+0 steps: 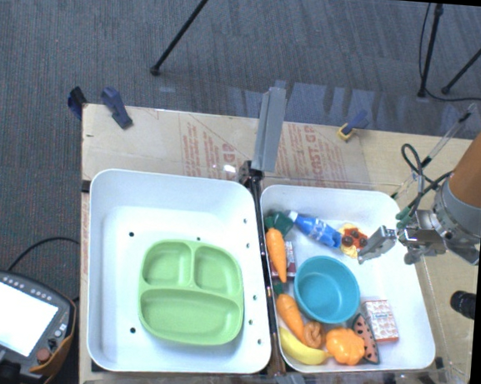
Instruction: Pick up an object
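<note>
Down at the front left corner, a handheld control tablet (13, 319) sits partly cut off by the edge. Behind it, the left bin (104, 217) holds a green divided plate (191, 292). The right bin (418, 315) is crowded: a blue bowl (326, 290), two carrots (276, 253), a banana (302, 349), an orange pepper (345, 347), a blue bottle (317, 230) and a small red box (381, 320). A small item by the bottle is too blurred to name. The gripper (386, 244) hangs above the bin's far right, fingers (373, 245) spread apart with nothing between them, the bowl just beside and below. Most of the arm is cut off at the right.
</note>
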